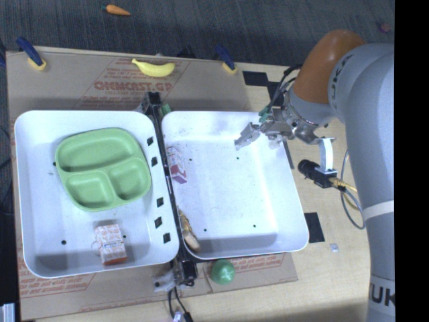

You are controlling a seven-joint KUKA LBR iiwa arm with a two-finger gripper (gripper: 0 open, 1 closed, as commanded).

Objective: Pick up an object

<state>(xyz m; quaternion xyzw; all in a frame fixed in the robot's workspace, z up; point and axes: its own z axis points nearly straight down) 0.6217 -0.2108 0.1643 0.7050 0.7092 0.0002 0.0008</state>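
My gripper (244, 138) hangs over the upper right part of the right bin (268, 200), and I see nothing in it. A small pink and white packet (175, 164) lies against the right bin's left wall. At that bin's lower left corner rests a brownish item (188, 237). In the left bin (30, 200) a green divided tray (102, 167) fills the upper half. Below it sits a small red and white carton (110, 243). All of these lie well to the left of the gripper.
A yellow banana (154, 66) lies on the cardboard behind the bins. In front of the right bin sits a green ball (222, 271). Blue clamps (32, 54) (225, 58) hold the cardboard's far edge. An orange item (118, 9) lies on the floor.
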